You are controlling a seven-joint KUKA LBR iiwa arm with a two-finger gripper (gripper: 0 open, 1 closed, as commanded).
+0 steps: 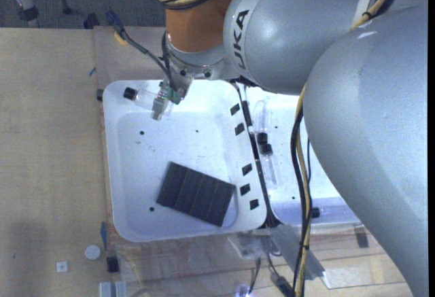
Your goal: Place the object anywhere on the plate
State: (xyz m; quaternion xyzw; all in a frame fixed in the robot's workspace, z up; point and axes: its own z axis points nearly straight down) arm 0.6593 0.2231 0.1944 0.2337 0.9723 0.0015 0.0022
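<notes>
The gripper (pixel 161 107) hangs over the far left corner of the left bin (pixel 119 173); whether it is released or clenched cannot be told; just left of it a small clear bottle with a black cap (pixel 136 95) lies on the bin's far rim area; nearer, a dark rectangular plate (pixel 196 194) rests flat on the bin floor, well apart from the bottle; the right bin (pixel 285 153) adjoins.

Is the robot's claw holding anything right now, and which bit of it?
It cannot be told. The gripper hangs over the left bin, and nothing plainly shows in it. The dark plate lies apart, nearer the camera.
</notes>
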